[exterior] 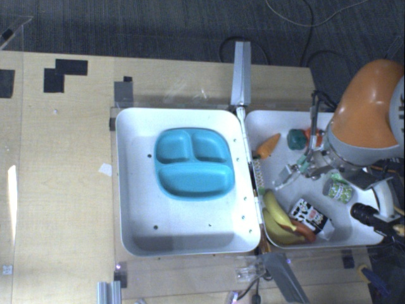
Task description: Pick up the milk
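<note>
The milk (309, 215) is a small black-and-white carton lying tilted near the front of the right bin (253, 122), just right of the bananas. My gripper (302, 166) hangs over the middle of that bin, up and slightly left of the carton and apart from it. Nothing is seen held in it. The arm's orange band and grey wrist cover the bin's right part.
Bananas (278, 217) lie at the right bin's front left. A carrot (267, 145) and a teal object (296, 138) sit at its back, and a green-and-white item (340, 189) lies right of the gripper. The left bin (136, 189) holds a blue divided plate (193, 163).
</note>
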`<state>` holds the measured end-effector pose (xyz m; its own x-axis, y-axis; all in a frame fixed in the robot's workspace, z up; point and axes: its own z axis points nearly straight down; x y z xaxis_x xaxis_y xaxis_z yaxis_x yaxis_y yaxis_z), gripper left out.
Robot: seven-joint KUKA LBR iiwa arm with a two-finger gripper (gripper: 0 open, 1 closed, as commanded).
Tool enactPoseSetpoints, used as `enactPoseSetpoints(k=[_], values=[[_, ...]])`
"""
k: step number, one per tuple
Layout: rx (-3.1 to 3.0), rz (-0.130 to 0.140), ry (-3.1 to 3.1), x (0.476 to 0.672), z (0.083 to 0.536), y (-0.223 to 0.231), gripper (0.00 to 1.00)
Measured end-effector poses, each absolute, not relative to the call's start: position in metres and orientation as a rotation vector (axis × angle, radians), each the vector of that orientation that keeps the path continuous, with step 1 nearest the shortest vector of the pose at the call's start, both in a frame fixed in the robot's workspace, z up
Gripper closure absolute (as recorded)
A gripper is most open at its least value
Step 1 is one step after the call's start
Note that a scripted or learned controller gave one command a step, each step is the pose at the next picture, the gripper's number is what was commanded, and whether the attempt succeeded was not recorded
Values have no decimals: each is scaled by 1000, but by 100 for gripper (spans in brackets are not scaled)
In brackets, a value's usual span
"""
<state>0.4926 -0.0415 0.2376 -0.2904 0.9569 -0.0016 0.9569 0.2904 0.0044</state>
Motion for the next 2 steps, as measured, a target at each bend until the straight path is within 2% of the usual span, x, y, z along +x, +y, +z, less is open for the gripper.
enactPoseSetpoints(k=[1,2], values=[[1659,3,2664,488,191,-88,0],[1183,7,2895,497,90,-118,0]])
